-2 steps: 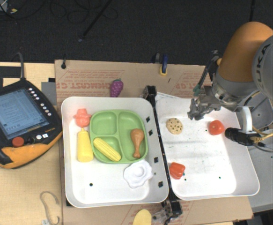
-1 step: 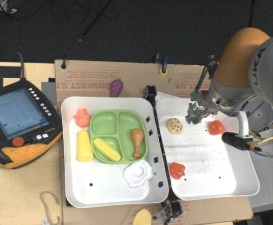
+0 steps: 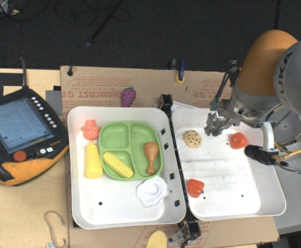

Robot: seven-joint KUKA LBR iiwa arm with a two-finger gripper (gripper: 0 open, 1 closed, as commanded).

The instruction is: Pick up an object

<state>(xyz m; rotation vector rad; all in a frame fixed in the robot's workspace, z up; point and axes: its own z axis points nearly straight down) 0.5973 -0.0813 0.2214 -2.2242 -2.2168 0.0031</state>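
Note:
My gripper (image 3: 216,126) hangs over the upper part of the right bin (image 3: 227,187), its dark fingers pointing down. A round cookie (image 3: 192,138) lies on the bin floor just left of the gripper. A red tomato (image 3: 237,140) sits just right of the gripper. An orange-red pepper (image 3: 194,187) rests near the bin's lower left. Nothing shows between the fingers.
The left bin (image 3: 114,205) holds a green divided plate (image 3: 131,150) with corn (image 3: 118,164) and a drumstick (image 3: 151,156), a yellow bottle (image 3: 93,160), a pink piece (image 3: 90,130) and a white fried egg (image 3: 152,191). A tablet controller (image 3: 21,133) lies at far left. A purple toy (image 3: 128,96) lies behind the bins.

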